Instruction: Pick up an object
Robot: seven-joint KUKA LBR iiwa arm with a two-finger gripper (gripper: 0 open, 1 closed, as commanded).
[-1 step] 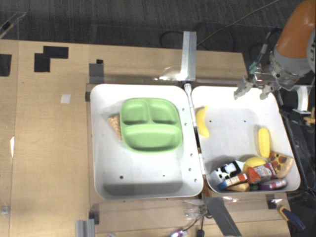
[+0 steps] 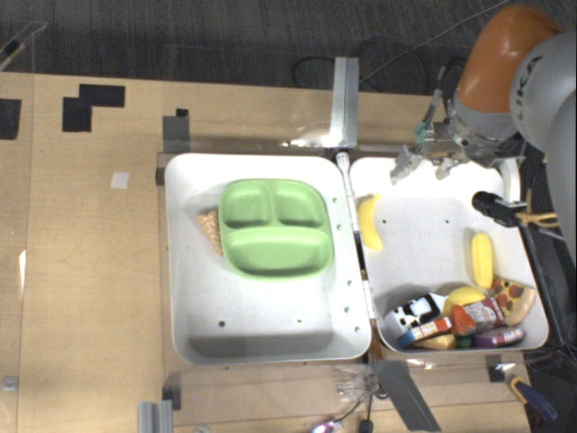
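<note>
Table: you see pale wood with black square marks at its far left.
Left bin: you have a green divided plate lying flat in its middle, three compartments up.
Beside the plate: a tan, speckled item pokes out from under the plate's left edge; you cannot tell what it is.
Right bin: it sits just beside the left bin, their rims touching.
Banana: you find it against the right bin's left wall, lying lengthwise along the rim.
Corn cob: it lies alone near the right wall, well apart from the banana.
Pile: in the near right corner you see a black-and-white carton, a yellow fruit, a red packet and a pizza-slice toy crowded together, touching.
Claw: it hangs over the right bin's far edge, holding nothing; you cannot tell how wide its fingers stand.
Arm: the orange band rises above the wrist at upper right.
</note>
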